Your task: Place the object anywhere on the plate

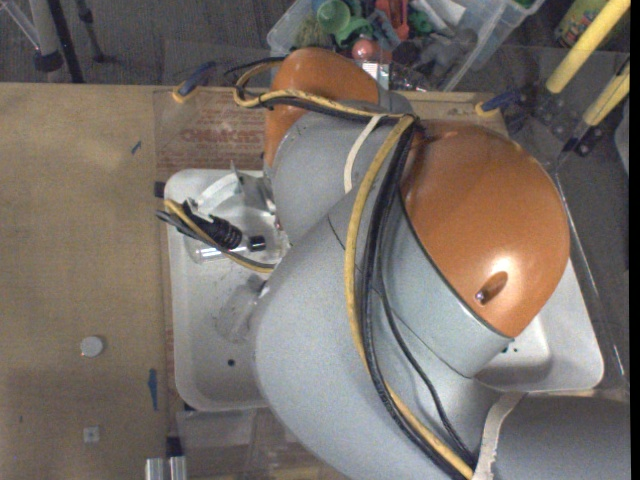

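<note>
My grey arm with its orange bands (480,218) covers most of both bins. The gripper (250,213) hangs low over the far part of the left white bin (195,368), with the wrist's metal parts showing beside the arm's bulk. A pale, blurry patch (235,310) lies on the bin floor just in front of the gripper; I cannot tell what it is. A small dark speck (232,361) sits nearer the bin's front. The arm hides the middle and right of the left bin and nearly all of the right bin (570,363).
A clear tub of colourful toys (400,8) stands behind the bins. Yellow bars (600,28) lean at the top right. A small grey disc (91,346) lies on the brown bench to the left. Blue clamps (195,76) hold the back board.
</note>
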Motion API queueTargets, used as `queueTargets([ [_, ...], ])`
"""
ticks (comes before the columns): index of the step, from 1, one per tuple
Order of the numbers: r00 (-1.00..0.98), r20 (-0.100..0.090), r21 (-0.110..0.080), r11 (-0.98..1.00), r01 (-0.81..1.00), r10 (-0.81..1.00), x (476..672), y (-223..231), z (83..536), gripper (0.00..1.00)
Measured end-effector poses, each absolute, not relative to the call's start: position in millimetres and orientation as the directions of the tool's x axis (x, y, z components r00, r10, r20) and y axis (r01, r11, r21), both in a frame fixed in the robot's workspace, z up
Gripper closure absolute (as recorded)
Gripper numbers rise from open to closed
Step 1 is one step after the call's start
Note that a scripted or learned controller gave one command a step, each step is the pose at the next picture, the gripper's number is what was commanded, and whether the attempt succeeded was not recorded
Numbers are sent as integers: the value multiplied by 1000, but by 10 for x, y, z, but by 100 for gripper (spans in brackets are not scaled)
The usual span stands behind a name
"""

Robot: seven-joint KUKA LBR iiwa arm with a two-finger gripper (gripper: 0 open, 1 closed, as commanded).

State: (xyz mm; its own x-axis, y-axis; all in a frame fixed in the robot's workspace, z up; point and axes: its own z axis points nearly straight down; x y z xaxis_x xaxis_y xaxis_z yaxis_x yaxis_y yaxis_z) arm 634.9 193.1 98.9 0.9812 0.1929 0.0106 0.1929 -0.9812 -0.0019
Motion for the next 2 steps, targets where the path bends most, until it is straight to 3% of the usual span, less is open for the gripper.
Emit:
queueTargets([
  [1,884,3,3,-884,467,467,6093,2083,889,100],
  [2,881,1,2,-881,473,473,6085,2114,988,100],
])
